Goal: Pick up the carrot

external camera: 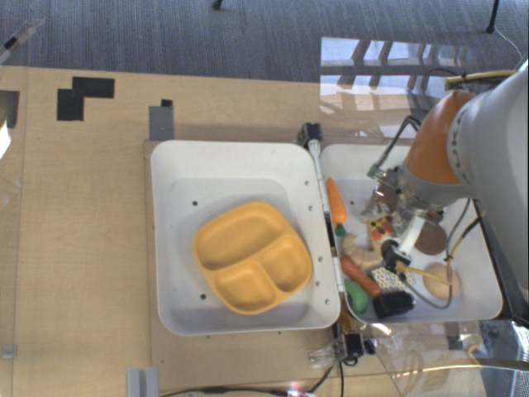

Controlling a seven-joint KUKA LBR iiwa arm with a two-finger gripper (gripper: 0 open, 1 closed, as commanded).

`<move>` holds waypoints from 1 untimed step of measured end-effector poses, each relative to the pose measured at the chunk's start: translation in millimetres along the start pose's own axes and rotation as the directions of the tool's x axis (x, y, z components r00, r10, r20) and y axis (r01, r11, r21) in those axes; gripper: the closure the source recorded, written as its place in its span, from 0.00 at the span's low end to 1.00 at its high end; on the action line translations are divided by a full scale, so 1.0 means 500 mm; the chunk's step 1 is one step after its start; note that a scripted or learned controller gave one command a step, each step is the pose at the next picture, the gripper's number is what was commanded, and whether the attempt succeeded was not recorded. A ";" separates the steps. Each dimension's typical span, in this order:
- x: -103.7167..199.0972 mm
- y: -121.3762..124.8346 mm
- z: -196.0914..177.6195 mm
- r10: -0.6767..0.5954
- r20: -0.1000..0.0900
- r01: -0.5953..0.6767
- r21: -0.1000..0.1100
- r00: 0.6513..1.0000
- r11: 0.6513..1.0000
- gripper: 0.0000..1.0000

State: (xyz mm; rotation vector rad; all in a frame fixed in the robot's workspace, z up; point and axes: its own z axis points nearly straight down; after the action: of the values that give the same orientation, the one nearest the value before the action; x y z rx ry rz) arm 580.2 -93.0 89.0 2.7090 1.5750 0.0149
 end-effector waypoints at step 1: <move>0.005 0.004 -0.020 -0.005 -0.002 0.005 -0.003 1.000 1.000 1.00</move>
State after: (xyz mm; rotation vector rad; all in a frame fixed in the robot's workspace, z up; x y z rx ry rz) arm 582.8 -91.9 98.9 2.7038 1.5804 0.0192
